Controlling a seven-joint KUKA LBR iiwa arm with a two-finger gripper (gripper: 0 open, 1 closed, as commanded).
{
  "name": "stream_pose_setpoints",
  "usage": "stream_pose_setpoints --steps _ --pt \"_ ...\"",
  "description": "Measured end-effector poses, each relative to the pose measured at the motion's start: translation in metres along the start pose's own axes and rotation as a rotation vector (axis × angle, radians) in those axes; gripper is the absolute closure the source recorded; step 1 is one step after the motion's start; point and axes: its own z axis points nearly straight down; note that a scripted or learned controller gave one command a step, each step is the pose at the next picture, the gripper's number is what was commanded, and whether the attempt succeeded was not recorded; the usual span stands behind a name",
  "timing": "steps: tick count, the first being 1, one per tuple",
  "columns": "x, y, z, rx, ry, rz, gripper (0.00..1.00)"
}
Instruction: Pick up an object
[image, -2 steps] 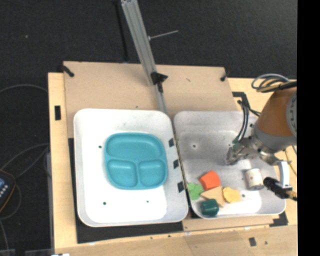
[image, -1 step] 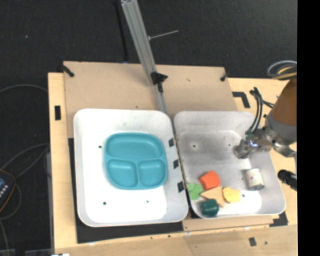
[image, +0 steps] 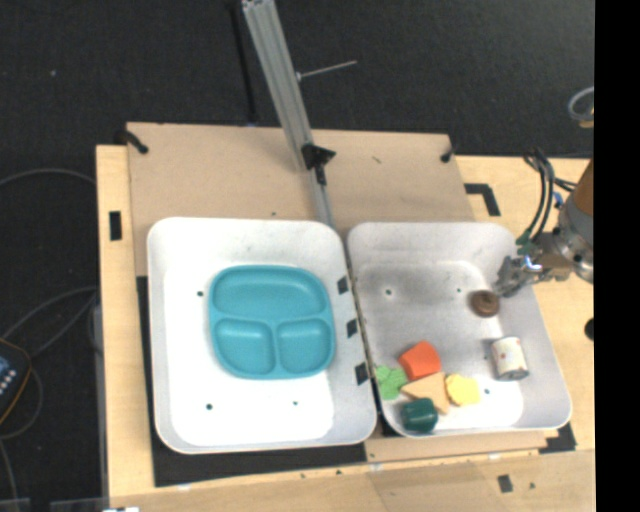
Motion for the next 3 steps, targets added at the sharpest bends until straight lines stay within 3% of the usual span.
stream_pose_setpoints --steps 1,3 --pt "-0.001 0.001 -0.024 0.005 0.002 0.0 1.0" --pt "0.109 0.039 -0.035 0.007 0.005 -0.005 1.0"
